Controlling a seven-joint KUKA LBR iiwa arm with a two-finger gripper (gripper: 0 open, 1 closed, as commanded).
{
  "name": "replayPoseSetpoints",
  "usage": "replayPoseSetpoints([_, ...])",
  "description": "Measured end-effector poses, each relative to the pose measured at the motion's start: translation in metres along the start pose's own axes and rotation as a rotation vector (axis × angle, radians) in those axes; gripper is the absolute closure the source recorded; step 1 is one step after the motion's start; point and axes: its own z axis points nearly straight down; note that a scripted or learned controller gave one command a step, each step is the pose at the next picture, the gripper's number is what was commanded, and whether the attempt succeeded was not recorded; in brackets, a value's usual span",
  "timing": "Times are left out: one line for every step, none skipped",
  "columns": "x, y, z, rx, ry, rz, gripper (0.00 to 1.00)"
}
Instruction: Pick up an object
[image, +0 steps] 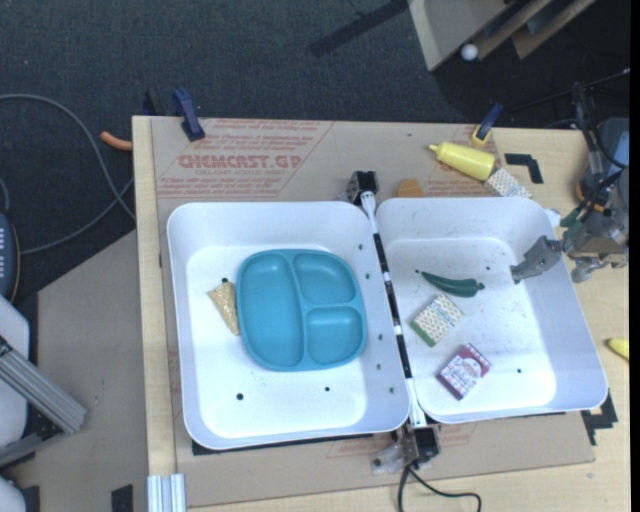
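Two bins: left bin (190, 300) and right bin (570, 340) sat side by side, touching along a black seam, on a tan board (260, 160) printed in red lettering.
Left bin contents: teal divided tray (300, 308); patterned packet (224, 303) tucked against its left edge.
Right bin contents: green pepper (452, 284); checkered packet (437, 319) just below it; maroon packet (462, 371) nearer the front.
Gripper (535, 260): over the right bin's far right wall; nothing between the fingers; whether they stood apart or together could not be told.
Surroundings: yellow bottle (464, 158) on the board behind the right bin; dark carpet (200, 50); cable (90, 150) at left.
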Motion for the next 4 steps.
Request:
replayPoseSetpoints([0.049,0.016,0.067,0.002,0.001,-0.001,0.00])
replayPoseSetpoints([0.064,0.044,0.173,0.004,0.002,0.000,0.00])
replayPoseSetpoints([0.078,0.076,0.176,-0.001,0.000,-0.001,0.00])
replayPoseSetpoints([0.070,0.123,0.175,0.000,0.000,-0.001,0.00])
